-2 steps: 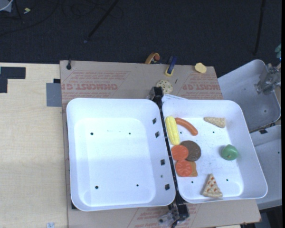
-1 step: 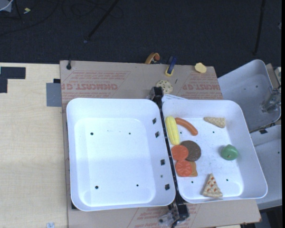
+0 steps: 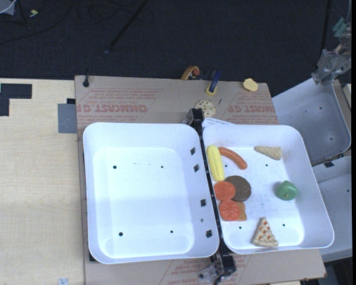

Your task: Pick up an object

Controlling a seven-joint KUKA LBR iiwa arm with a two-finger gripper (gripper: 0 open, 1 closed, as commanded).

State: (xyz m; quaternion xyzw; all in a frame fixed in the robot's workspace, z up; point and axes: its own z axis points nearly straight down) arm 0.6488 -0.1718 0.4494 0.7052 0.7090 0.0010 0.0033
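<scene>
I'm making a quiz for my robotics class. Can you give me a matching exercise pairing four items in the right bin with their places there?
Things:
1. corn
2. green ball
3. pizza slice
4. cracker wedge

Places:
A. near the bin's front edge
B. against the divider, at the left side
C. far right corner area
D. right side, midway

Pairs: 1-B, 2-D, 3-A, 4-C

I see even, fairly bright light on both white bins [image 3: 142, 138] — the left bin's floor glares near its lower half, shadows stay soft, detail is slightly blurred — the background above is dark.
</scene>
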